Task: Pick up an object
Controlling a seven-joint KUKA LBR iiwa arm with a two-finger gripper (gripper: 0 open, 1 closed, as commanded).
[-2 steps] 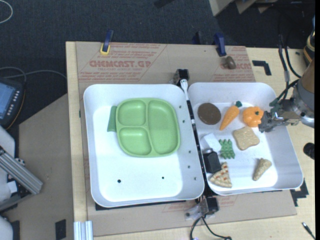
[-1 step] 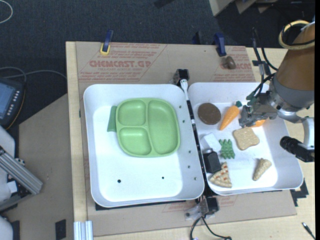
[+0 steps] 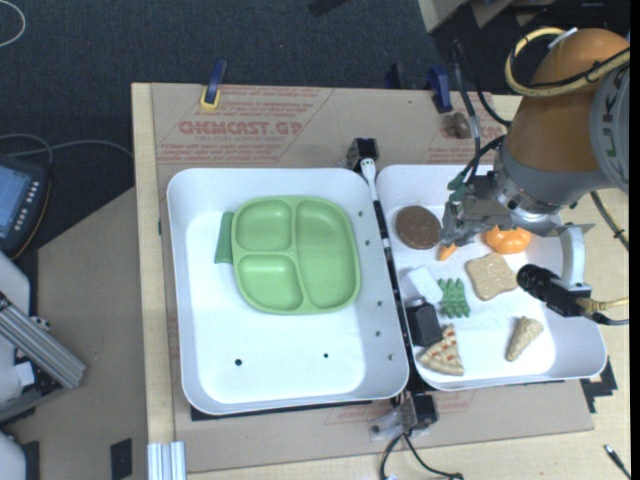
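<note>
Two white bins sit side by side on the surface. The left bin holds one green plate with three compartments, lying roughly in the bin's upper middle.

The right bin holds seven small things, one of each kind. A brown round cookie lies near the top left. A carrot lies just below it, small and orange, its long axis slanting from upper right to lower left, the lower tip pointing toward the divider between the bins. An orange piece lies to the right of the carrot, partly under the arm. A slice of toast lies below that, tilted, near the bin's middle. A green sprig lies left of the toast, its long axis running up and down. A pizza slice lies at the lower left, its point aimed upward and to the right. A pale cone lies at the lower right, its long axis slanting, narrow end down and to the left.

The hand hangs over the upper part of the right bin, directly above the carrot's upper end and between the cookie and the orange piece. Whether it is released or clenched cannot be told; the carrot is touching or just under it, but a grasp is not visible.
</note>
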